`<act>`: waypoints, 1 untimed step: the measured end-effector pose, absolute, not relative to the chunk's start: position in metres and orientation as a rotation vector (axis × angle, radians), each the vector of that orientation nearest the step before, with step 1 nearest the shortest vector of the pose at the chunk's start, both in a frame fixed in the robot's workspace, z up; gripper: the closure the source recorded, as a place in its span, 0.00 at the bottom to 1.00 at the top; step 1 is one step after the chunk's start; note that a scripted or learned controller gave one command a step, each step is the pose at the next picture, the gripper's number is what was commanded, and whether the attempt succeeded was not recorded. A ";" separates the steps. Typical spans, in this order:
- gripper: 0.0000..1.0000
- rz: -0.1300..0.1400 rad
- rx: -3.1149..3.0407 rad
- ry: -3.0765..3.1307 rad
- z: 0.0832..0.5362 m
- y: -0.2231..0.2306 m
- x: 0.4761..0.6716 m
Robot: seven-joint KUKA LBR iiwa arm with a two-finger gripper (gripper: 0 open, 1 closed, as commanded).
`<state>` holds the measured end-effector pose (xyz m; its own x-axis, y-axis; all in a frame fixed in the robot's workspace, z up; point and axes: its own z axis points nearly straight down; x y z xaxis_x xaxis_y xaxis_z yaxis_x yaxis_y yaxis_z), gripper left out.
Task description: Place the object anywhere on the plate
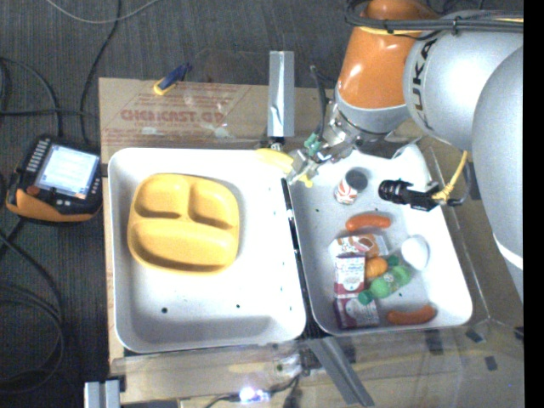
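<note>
A yellow plate with several compartments lies in the left part of the left white bin. My gripper hangs over the top of the divider between the two bins. A pale yellow object shows just left of the gripper, at the left bin's top right corner. Whether that object is held or only lies beside the gripper is not clear. The plate is well to the left of the gripper and below it in the view.
The right bin holds a small can, an orange sausage, a white egg, a carton, a green item and a red sausage. A teach pendant lies left of the bench.
</note>
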<state>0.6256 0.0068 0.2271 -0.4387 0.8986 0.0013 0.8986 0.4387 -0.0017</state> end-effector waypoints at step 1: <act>1.00 0.005 -1.618 -2.692 0.208 0.026 0.624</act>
<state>0.6243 0.0261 0.2084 -0.4695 0.8829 -0.0011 0.8829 0.4695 -0.0034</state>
